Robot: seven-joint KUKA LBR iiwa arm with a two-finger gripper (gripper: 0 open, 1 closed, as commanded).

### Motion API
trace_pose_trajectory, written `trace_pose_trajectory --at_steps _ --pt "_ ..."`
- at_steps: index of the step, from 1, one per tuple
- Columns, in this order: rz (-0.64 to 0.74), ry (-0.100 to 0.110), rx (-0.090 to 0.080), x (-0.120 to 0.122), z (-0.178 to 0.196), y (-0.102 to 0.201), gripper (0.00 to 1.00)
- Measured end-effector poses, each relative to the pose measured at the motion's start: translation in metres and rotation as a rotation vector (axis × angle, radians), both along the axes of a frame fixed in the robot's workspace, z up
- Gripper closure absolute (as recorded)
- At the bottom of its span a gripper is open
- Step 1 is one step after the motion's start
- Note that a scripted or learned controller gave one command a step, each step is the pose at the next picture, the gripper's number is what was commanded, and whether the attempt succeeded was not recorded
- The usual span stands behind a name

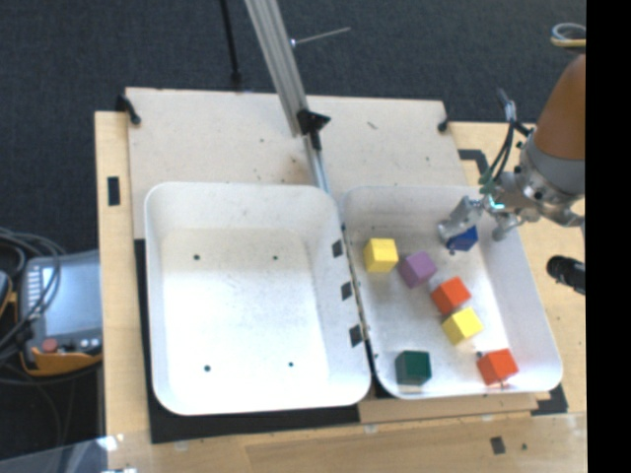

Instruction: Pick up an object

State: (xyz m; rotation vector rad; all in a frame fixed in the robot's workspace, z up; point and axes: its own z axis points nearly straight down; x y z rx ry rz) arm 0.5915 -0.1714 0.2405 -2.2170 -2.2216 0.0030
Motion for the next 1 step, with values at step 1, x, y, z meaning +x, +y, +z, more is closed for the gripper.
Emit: trace_pose_trajectory --at_steps 1 --pt "0.001 -0.005 -0.001 0.0009 0.0025 0.0001 0.0"
